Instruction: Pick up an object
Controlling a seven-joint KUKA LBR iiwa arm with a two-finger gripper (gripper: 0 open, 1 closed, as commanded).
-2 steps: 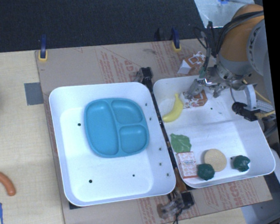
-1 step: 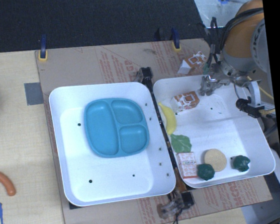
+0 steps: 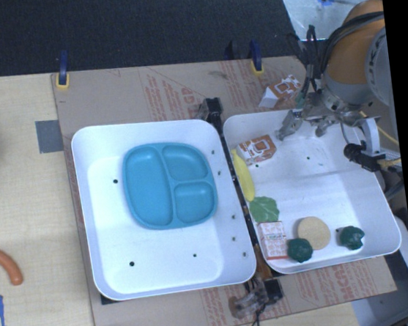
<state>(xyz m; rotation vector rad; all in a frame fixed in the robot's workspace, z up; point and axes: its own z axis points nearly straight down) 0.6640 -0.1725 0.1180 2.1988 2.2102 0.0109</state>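
Over the far right corner of the right bin [image 3: 361, 176], my arm [image 3: 356, 51] reaches in from the right, its orange band plain above the wrist. My gripper [image 3: 308, 118] hangs near the bin's far rim with nothing between its fingers; whether they stand wide or narrow I cannot tell from this slant.

Several things lie in the right bin. A yellow banana [image 3: 244, 176] runs along the left wall, and a flat green leaf [image 3: 264, 208] lies just beside its near end. A small white packet with brown print [image 3: 256, 149] sits at the far left of the bin, near the banana's far end. Along the near side lie a red and white carton [image 3: 273, 239], a dark green lump [image 3: 300, 249], a round tan biscuit [image 3: 315, 231] touching that lump, and further right a second dark green lump [image 3: 352, 236], apart from the biscuit.

A blue divided plate [image 3: 168, 183] with three compartments rests in the left bin [image 3: 113, 265], toward its far side.

On the bench left of both bins lies an orange sausage [image 3: 4, 264]. Another printed packet [image 3: 281, 91] sits outside the right bin, beyond its far rim.
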